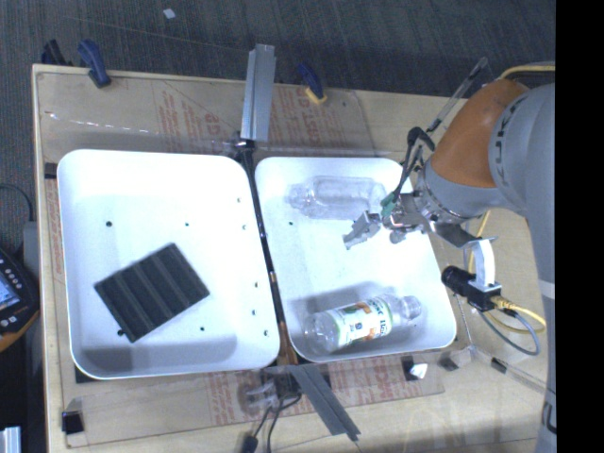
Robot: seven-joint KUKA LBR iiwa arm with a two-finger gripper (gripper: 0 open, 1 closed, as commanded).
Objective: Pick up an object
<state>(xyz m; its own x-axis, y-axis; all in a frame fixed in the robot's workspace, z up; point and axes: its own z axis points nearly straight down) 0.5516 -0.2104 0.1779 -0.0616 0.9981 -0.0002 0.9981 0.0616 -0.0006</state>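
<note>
The gripper (376, 229) hangs over the right bin (283, 253), in its upper right part, just below and to the right of a clear label-less plastic bottle (332, 197) that lies on its side along the bin's far wall. The two fingers are spread apart with nothing between them; the nearer fingertip (355, 235) points left toward the bin's middle and sits close to the clear bottle's right end without touching it, as far as the slanted view tells. The grey arm with its orange band (477, 140) comes in over the bin's right rim, so that side is crowded by the wrist and its cables.

A second plastic bottle with a green and white label (363, 323) lies on its side against the near wall of the right bin, cap end toward the right corner. It is well apart from the gripper. Between the two bottles the middle and left part of the right bin's floor is bare white, giving open room below and to the left of the gripper.

The left bin (75, 253) shares a touching rim with the right bin. In it a dark ribbed rectangular pad (151, 291) lies flat and turned at an angle, in the lower left part, with bare floor along the far wall and the right side.
</note>
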